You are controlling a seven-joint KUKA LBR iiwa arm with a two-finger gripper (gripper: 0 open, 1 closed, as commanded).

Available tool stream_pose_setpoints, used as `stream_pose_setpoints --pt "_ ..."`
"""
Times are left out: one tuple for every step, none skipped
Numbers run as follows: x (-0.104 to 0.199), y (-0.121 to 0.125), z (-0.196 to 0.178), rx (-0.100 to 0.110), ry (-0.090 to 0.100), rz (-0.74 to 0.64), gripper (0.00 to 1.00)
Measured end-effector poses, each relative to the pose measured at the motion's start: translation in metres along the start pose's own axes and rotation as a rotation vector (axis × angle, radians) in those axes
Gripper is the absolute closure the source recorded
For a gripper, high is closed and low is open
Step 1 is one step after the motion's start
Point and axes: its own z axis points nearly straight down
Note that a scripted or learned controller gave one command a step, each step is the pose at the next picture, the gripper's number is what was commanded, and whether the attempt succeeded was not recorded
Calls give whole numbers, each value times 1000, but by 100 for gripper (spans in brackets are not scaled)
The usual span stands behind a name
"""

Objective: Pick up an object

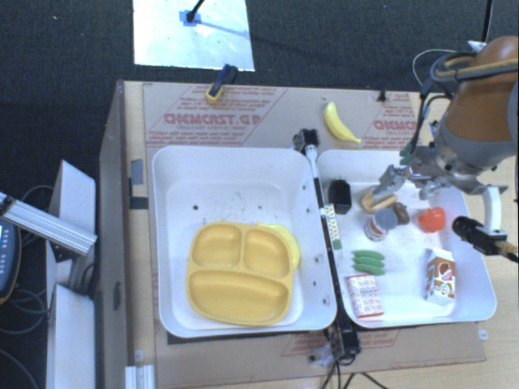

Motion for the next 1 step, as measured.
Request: stream_pose_setpoints --pt "-27 8 125 3 0 2 0"
